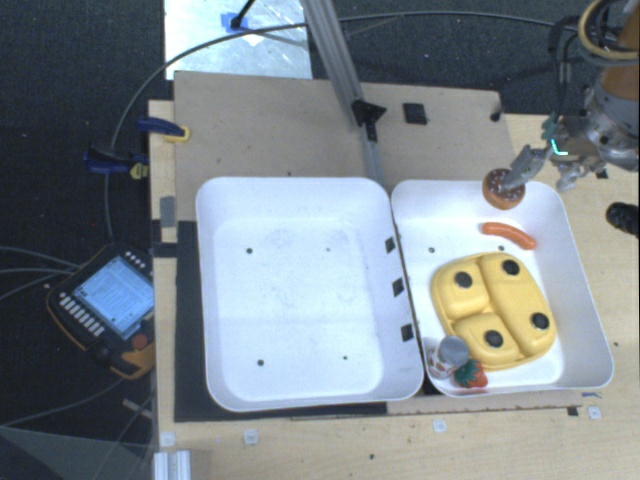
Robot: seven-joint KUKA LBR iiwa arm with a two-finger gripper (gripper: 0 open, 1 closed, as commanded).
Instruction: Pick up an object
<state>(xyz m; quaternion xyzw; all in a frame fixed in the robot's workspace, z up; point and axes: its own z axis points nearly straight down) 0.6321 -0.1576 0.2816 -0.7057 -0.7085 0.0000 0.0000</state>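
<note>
The right bin (585, 298) holds several objects. A brown doughnut-shaped toy (503, 192) lies at its far edge. An orange sausage-shaped piece (508, 233) lies just in front of it. A large yellow four-lobed block with black dots (493, 308) fills the bin's middle. A small grey cup (451, 349) and a red and green piece (470, 374) sit in the near left corner. My gripper (547, 171) hangs over the bin's far right corner, open. Its left finger (519, 171) points down at the doughnut's top right edge; nothing is between the fingers.
The left bin (220, 298) sits beside the right one. A slanted grey pole (335, 48) crosses the back of the bench. A handheld pendant (105, 303) lies off the bench at left, with cables and clamps around it.
</note>
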